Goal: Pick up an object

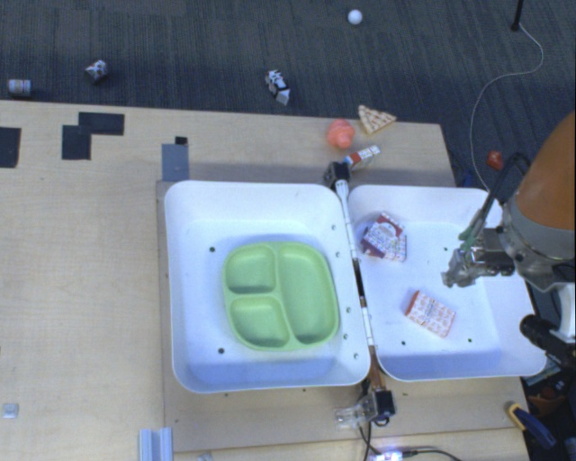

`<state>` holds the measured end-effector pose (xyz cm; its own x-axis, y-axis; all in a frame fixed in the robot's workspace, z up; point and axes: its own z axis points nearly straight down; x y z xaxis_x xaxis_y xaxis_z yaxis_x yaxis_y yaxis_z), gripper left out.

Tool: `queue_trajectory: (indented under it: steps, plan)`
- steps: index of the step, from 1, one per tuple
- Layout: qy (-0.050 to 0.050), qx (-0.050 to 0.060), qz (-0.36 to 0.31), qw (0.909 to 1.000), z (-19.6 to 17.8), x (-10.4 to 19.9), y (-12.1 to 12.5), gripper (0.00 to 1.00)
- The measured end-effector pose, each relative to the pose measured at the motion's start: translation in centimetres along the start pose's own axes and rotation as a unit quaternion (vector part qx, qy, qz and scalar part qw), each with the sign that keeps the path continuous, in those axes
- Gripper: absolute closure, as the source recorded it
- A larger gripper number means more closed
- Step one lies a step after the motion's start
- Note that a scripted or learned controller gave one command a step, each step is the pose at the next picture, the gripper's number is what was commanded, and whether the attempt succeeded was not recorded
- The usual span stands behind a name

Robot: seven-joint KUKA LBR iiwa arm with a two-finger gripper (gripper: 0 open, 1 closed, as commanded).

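Camera view. End effector hangs over the right bin, toward that bin's right side; grey arm with orange band enters from the tabletop's right edge. Cannot tell whether it is open or closed: the tip is small and blurred. Nothing visible held in it.

Right bin contents: a red-and-white patterned packet lies flat near the bin's middle, just below and left of the end effector, apart from it. A second crumpled red-and-white wrapper sits near the bin's upper left corner, close to the seam where the two bins meet.

Left bin: a green divided plate with three compartments lies flat near its centre.

Tabletop, light wood: at its far edge, behind the bins, an orange ball, a pizza-slice toy and a small red-and-white tube. Dark rectangular marks near the far left corner.

Grey carpet beyond the far edge: a small white ball and scattered small bits, too small to identify.
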<state>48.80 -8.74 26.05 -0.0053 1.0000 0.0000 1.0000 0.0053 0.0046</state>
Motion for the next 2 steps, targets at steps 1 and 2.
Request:
queue_trajectory:
  steps: [1, 2]
  plan:
    - [0.000, 0.001, 0.000, 1.0000, 0.9, 4.4, 0.0, 1.00]
    - [0.000, 0.001, 0.001, 1.0000, 0.5, -0.1, 5.0, 1.00]
